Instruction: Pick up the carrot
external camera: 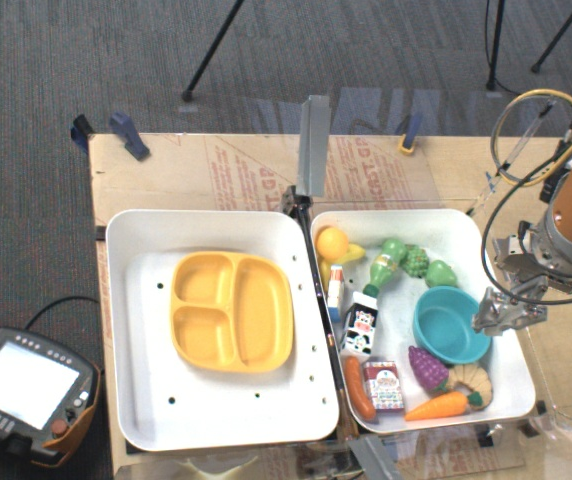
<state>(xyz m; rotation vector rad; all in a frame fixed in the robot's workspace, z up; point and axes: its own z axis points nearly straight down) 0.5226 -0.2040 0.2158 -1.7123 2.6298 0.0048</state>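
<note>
The orange toy carrot (436, 405) lay near the front edge of the right shallow white plastic bin (466, 223), its tip pointing toward a small red-and-white carton (383, 385) and its thick end beside a tan waffle-patterned toy (471, 380). A purple bunch of toy grapes (427, 367) sat just behind it, next to a teal plastic bowl (449, 324). The grey arm's two-finger gripper (503, 315) hovered over the bin's right rim beside the bowl, well apart from the carrot; whether its fingers were spread or closed could not be told, and nothing was visible between them. The left white bin (136, 268) held a yellow three-section plastic plate (232, 310). Both bins rested on a cardboard-covered tabletop (206, 173).
</note>
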